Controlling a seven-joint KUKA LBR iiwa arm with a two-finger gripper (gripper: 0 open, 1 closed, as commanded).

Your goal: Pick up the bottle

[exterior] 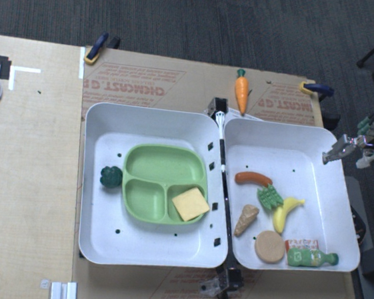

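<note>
Two white bins side by side on cardboard-covered bench: left bin (90,235), right bin (342,197). In left bin, green divided tray (165,166) holding a yellow cheese block (190,204) in its lower right compartment; dark green broccoli (111,177) just beside tray's left edge. In right bin: green bottle (311,258) lying on its side at near right corner, red-and-white label toward the round tan cookie (270,246) just beside it; banana (286,212), sausage (253,179), leafy green piece (270,197), cone (246,220). Carrot (240,90) on cardboard behind bins. Gripper (345,147) above right bin's far right rim, well apart from bottle, clamped on nothing; fingers apart or together, cannot tell.
</note>
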